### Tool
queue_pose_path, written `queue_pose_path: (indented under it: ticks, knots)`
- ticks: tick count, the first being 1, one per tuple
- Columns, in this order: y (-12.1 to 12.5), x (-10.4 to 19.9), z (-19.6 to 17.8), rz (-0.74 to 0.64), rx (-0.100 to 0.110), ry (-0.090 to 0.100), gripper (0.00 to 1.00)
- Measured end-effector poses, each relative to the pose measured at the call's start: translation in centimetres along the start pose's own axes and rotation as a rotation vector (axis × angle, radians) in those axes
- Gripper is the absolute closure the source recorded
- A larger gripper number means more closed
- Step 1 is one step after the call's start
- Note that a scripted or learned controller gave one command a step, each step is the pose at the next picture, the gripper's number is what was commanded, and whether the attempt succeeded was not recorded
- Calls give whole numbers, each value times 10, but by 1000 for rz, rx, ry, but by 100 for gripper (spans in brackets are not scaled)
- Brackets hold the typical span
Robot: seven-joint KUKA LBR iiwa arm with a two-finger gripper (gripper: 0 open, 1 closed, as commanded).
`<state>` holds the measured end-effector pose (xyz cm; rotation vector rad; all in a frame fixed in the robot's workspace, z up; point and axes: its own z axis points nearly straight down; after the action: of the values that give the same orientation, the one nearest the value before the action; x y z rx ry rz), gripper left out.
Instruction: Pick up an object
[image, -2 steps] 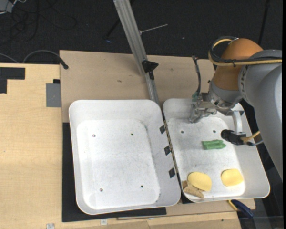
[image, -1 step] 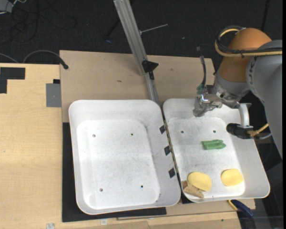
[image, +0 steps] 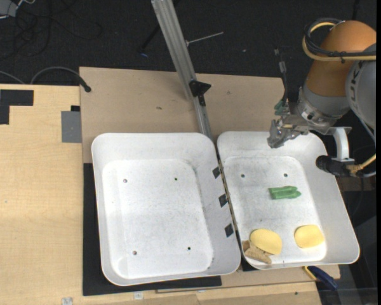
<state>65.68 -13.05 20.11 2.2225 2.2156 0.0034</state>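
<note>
— From the overhead camera, what is going on over there?

— The grey arm is reaching in from the right, and its tool (image: 280, 134) is hanging over the far rim of the right bin (image: 343, 230). Nothing is sitting between its ends, and I am not making out whether it is spread or closed, so I cannot tell.

— And the things to pick?

— They are all lying in that right bin. A small green piece (image: 284, 193) is resting near the middle, well apart from the tool. Two yellow lumps are sitting at the near edge: the left yellow lump (image: 265, 241) is touching a tan scrap (image: 258, 255) in the corner, and the right yellow lump (image: 309, 236) is lying on its own.

— Which one is looking easiest?

— I am guessing the green piece. It is looking light and stiff, long and thin, so closing across its narrow width should be working. The yellow lumps are looking rounded, perhaps soft or slippery, and may be rolling away.

— And the left bin (image: 108, 170)?

— It is sitting just beside, on the tabletop (image: 32, 189).
</note>
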Motion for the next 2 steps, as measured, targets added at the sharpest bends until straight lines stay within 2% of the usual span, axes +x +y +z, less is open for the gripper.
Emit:
queue_pose_path:
  ticks: [1, 2]
  knots:
    - [0, -2, -29, -2, 2, 0, 100]
    - [-19, 44, -38, -7, 7, 3, 100]
